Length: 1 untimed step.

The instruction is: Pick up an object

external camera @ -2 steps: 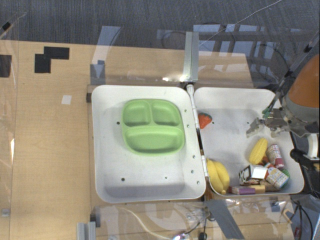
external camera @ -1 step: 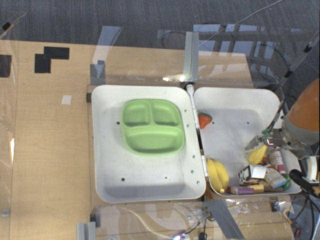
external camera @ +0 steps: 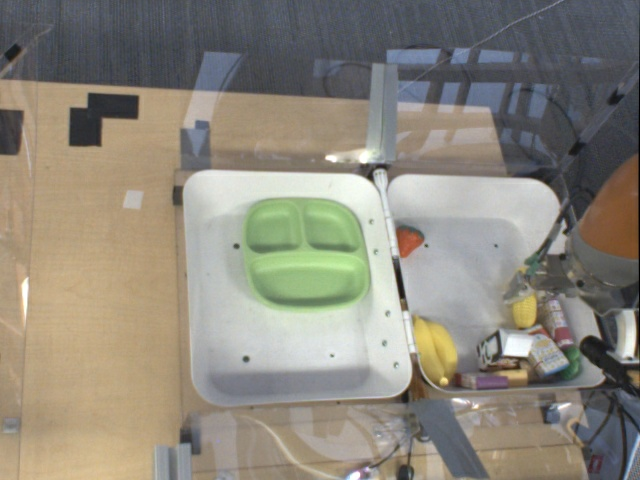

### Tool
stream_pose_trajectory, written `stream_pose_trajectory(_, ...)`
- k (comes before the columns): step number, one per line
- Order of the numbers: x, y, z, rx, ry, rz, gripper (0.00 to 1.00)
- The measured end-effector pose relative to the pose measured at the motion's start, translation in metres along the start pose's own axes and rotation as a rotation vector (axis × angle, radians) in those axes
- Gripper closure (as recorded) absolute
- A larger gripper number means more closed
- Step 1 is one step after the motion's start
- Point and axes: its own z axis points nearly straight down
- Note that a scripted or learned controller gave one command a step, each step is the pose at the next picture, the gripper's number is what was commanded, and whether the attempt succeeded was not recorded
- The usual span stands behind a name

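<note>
The right bin (external camera: 470, 208) holds several small objects. A red-orange piece (external camera: 409, 239) lies by its left wall, and a yellow banana (external camera: 435, 346) sits at its front left. In the front right corner a yellow lemon-like item (external camera: 524, 313), a small bottle (external camera: 556, 320), a white box (external camera: 508, 346), a purple stick (external camera: 490, 379) and a green piece (external camera: 572, 366) are heaped together. My gripper (external camera: 532, 280) hangs low at the right side of this bin, just above the yellow lemon-like item, partly blurred under the orange band (external camera: 610, 223).
The left bin (external camera: 215, 298) bears a green divided plate (external camera: 304, 252) in its middle. A metal divider post (external camera: 383, 108) stands behind the two bins. Wooden bench top (external camera: 90, 268) stretches to the left.
</note>
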Motion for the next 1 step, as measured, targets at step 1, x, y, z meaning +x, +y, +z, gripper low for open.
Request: stream_pose_trajectory(1,0.0522,0.0030,-0.1033,0.015,-0.004,0.103,1.00)
